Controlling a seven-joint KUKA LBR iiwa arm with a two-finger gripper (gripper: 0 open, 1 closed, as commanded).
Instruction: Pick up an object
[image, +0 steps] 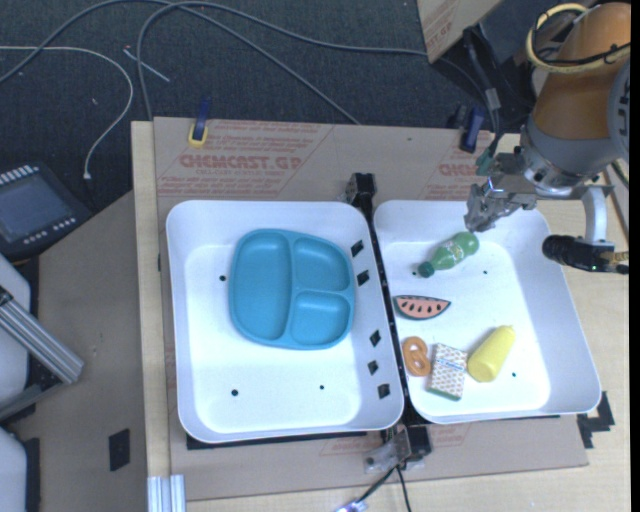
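In the right bin (540, 300) a green bottle (450, 253) lies on its side near the back. My gripper (478, 220) hangs just above and to the right of the bottle's thick end, close to the bin's back wall. Nothing can be seen held in it. Further forward in this bin lie a watermelon slice (421, 306), a small orange pretzel (416, 355), a pale checkered packet (448, 370) and a yellow rounded object (491, 353).
The left bin (200, 330) holds a blue divided plate (292, 288). A black divider strip (370, 290) runs between the bins. Cables lie on the dark floor behind the bench.
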